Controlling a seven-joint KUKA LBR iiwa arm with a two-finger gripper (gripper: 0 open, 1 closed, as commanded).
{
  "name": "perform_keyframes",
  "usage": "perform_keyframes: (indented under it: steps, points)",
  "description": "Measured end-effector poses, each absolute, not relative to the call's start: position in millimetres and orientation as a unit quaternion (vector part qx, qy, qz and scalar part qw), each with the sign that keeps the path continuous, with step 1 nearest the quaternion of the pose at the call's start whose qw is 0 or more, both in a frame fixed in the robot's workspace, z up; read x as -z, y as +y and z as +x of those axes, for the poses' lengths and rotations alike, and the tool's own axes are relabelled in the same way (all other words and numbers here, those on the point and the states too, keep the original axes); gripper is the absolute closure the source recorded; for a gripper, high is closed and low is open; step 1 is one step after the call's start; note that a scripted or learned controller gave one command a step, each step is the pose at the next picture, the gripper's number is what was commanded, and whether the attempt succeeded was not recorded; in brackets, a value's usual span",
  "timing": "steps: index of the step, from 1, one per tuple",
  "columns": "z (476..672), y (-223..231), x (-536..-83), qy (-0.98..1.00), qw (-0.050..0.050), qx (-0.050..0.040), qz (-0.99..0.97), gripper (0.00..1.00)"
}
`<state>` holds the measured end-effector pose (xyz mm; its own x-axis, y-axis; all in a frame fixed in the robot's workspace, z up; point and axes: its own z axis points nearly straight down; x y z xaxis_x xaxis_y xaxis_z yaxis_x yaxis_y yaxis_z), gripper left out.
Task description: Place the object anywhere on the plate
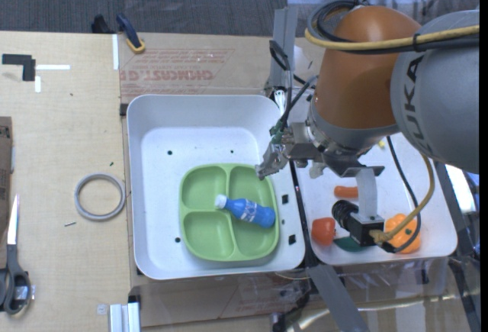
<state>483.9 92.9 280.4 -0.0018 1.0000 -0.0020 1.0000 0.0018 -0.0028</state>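
Arm's orange band fills upper right; gripper (268, 162), finger state unreadable, at plate's (200, 235) upper-right rim; bottle (248, 211) lies on plate — placement looks done.

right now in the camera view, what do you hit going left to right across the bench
scissors → tape ring → green plate → blue bottle lying on the plate → red piece → orange object in the right bin

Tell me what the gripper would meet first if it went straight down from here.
Probably the upper right rim of the green plate, since the gripper hangs about there; depth is unclear, so possibly the bin floor beside it.
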Motion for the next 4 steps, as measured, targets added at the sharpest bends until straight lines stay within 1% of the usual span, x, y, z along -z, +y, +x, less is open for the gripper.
perform_keyframes:
  steps: [4]
  points:
    - [483.9,92.9,-280.3,-0.708,0.0,-0.0017,-0.706,0.0]
